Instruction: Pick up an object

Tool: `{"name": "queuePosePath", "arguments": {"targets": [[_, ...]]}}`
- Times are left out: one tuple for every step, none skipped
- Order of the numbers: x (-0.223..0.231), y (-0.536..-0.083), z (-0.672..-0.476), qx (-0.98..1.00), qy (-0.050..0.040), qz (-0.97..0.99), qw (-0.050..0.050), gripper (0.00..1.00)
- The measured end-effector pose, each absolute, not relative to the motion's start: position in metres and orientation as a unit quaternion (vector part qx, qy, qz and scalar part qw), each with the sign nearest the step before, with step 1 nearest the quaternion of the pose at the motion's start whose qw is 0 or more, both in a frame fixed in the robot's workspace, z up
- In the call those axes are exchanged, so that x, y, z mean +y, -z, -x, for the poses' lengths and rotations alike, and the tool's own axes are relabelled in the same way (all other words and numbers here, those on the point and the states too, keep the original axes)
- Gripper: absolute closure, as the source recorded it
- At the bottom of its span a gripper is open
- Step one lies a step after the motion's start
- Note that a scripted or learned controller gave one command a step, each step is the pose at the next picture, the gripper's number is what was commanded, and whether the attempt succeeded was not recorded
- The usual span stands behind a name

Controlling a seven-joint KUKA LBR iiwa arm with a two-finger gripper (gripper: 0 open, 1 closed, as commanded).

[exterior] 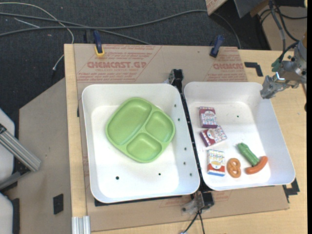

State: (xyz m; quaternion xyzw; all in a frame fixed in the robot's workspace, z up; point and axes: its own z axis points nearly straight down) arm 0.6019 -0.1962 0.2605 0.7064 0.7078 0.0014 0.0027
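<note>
A cardboard-covered bench [146, 57] on dark carpet bears two white bins: the left bin [97, 179] has one green divided plate [140, 129]; the right bin [273, 130] has three small cartons [212, 135], a pretzel [233, 167], a green pickle [247, 152] and a sausage [257, 165]. The gripper [269, 89] hovers over the right bin's far corner, holding nothing visible.

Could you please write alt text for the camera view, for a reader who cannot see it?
The gripper hangs over the far right corner of the right bin, which holds three small cartons, a pretzel, a green pickle and a sausage. The left bin holds a green divided plate.
</note>
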Motion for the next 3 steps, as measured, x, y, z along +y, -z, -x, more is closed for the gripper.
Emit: {"name": "queuePosePath", "arguments": {"targets": [[-0.142, -0.249, -0.583, 0.708, 0.0004, -0.706, -0.002, 1.0], [-0.085, -0.239, -0.565, 0.709, 0.0004, -0.705, -0.002, 1.0], [-0.03, -0.231, -0.561, 0.708, 0.0003, -0.706, -0.001, 1.0]]}}
